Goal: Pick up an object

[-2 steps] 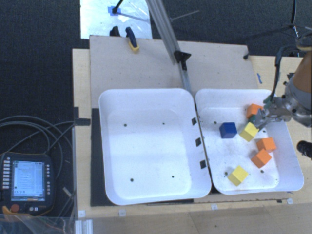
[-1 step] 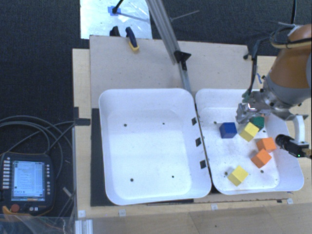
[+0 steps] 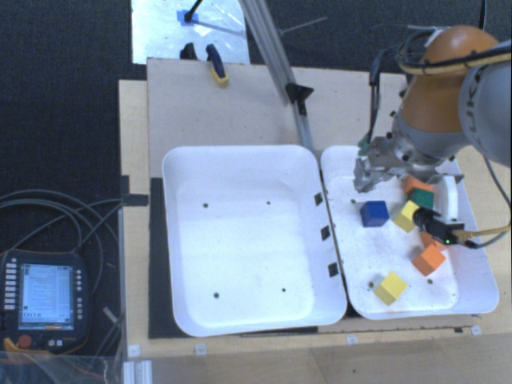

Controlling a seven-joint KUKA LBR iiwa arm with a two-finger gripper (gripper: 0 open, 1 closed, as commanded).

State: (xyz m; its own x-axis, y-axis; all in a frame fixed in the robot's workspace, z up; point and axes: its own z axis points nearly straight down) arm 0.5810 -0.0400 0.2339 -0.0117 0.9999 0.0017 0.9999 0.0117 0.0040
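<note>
**Desk:** Blocks first, since one of them is the pick: where do they lie?

**Photographer:** Start at the claw [image 3: 370, 174], low over the far end of the right bin [image 3: 480, 298]. Whether it is wide or narrow, I cannot tell; nothing shows in its grip. The blue block [image 3: 374, 214] lies just beside it, toward the camera. A yellow block [image 3: 407, 215] sits next to that, an orange block [image 3: 418, 187] lies under the wrist, another orange block [image 3: 429, 259] and a second yellow block [image 3: 391, 287] lie nearer the front rim.

**Desk:** What could spoil it?

**Photographer:** The claw hangs beside the blue block, not over it; closing there would likely catch air or nudge it aside. The crowded blocks by the wrist could be knocked.

**Desk:** And the arm?

**Photographer:** It reaches in from the right, orange band [image 3: 448, 78] above, wrist bent down. The left bin [image 3: 172, 182] rests on the table [image 3: 232, 110].
</note>
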